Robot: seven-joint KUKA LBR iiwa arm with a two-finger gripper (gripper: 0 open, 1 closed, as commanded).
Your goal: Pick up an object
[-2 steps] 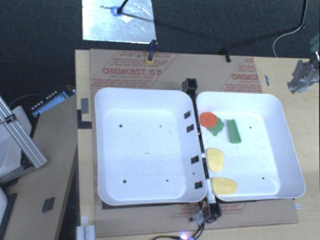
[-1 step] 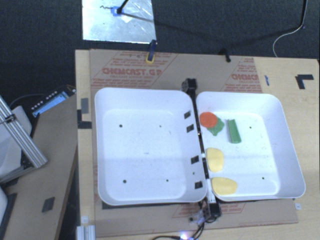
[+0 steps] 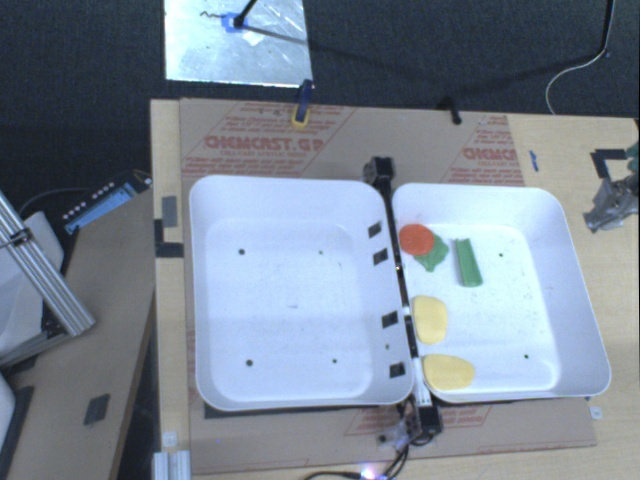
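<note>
Sitting side by side on a wooden bench (image 3: 560, 143), two shallow white bins meet along a dark central seam fitted with small black clips. All the loose items lie in the right bin (image 3: 560, 298), bunched toward its left wall: an orange-red round piece (image 3: 416, 238) touching a green leafy piece (image 3: 434, 256) just below and right of it, an upright green stick-shaped piece (image 3: 467, 263) just beside them to the right, a pale yellow rounded piece (image 3: 430, 320) lower down near the seam, and a flatter yellow oval piece (image 3: 448, 372) at the bin's near left corner. The left bin (image 3: 290, 288) shows only small dark dots on its floor.

At the far right edge of the scene, level with the top of the right bin and outside its rim, a small grey part of the end effector (image 3: 610, 206) pokes in above the bench; too little of it is visible to tell how far its fingers are spread, and nothing can be seen in its grip. It stands well apart from the pieces in the bin.

Beyond the bench, a shiny metal sheet (image 3: 236, 26) lies on dark carpet, with a yellow-and-blue clamp (image 3: 301, 106) at the bench's far edge. An aluminium frame rail (image 3: 40, 273) stands at the left.
</note>
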